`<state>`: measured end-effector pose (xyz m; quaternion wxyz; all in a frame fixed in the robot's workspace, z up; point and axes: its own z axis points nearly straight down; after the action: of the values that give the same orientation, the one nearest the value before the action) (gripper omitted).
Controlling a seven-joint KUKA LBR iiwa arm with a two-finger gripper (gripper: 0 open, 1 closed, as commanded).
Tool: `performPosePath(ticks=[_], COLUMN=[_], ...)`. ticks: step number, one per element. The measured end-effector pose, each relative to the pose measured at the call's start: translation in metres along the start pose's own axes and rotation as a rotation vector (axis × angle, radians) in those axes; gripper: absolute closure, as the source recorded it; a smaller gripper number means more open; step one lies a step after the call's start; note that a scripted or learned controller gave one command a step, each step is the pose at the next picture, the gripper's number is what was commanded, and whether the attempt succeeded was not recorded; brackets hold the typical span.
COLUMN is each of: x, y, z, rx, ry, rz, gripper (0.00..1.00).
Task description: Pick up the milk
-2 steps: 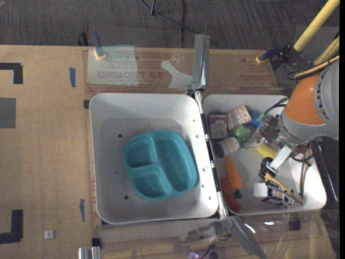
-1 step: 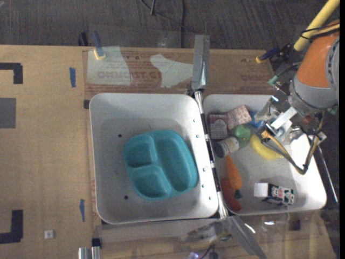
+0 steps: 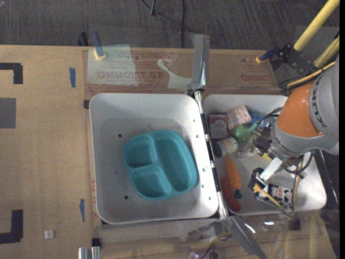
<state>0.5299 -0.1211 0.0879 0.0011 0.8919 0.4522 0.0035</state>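
A small reddish-brown and white carton [image 3: 218, 126], which looks like the milk, lies at the back left of the right bin [image 3: 315, 196], against the wall between the bins. My gripper [image 3: 259, 139] is low in the middle of that bin, to the right of the carton and apart from it, under the grey wrist and orange band. A green item [image 3: 243, 133] and a pale jar-like thing [image 3: 227, 146] lie between the gripper and the carton.
A pink box [image 3: 239, 116] sits just right of the carton. An orange carrot [image 3: 233, 176] and a red item [image 3: 232, 199] lie along the right bin's left side. The left bin [image 3: 108, 117] holds a teal divided plate [image 3: 160, 164].
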Motion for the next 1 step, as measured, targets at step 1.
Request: performPosePath(ticks=[1], x=[0.0810], y=[0.0371], z=[-0.0950], rx=[0.006], ry=[-0.008], rz=[0.302], gripper=[0.00])
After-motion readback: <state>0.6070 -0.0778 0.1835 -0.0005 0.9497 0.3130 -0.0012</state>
